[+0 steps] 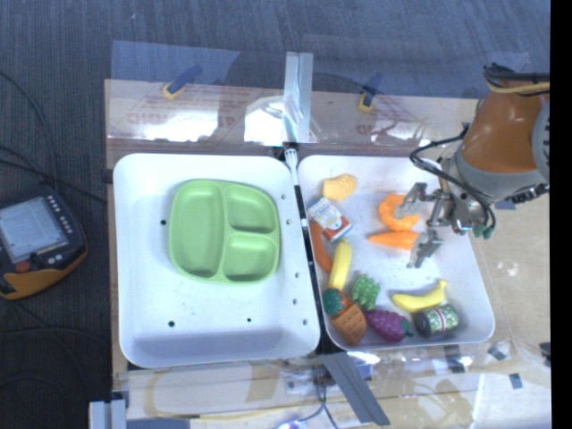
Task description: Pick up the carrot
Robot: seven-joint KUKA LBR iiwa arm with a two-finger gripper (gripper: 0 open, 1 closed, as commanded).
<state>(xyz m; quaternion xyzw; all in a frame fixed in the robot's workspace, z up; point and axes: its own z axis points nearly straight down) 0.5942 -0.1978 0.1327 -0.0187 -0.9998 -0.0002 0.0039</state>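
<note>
Carrot, small orange tapered plastic one (393, 238): lies flat in right shallow white bin (472, 280), upper middle, tip pointing left, just below orange pepper-like toy (391, 209).

Camera view: two-finger gripper (423, 224) hangs just right of carrot's thick end, fingers apart, one up near pepper toy, one lower toward bare bin floor. Nothing between them. Contact with carrot hard to call from this slant; probably just clear of it.

Step in hand, by judgement: final approach and closure. To do well:
- shift left so carrot body sits between fingers, not just the blunt end
- span carrot across its width, away from the tapering tip
- keep upper finger off pepper toy; gap there looks tight
- descend to bin floor before closing, else fingers ride over the top

Risks: carrot rolling or sliding left on smooth plastic; pepper toy snagged along with it.

Other clutter stays well apart: yellow plastic banana (419, 298) lower down, small red-and-white carton (330, 219) to the left. Green divided plate (223, 231) in left white bin (152, 329), irrelevant to grasp.
</note>
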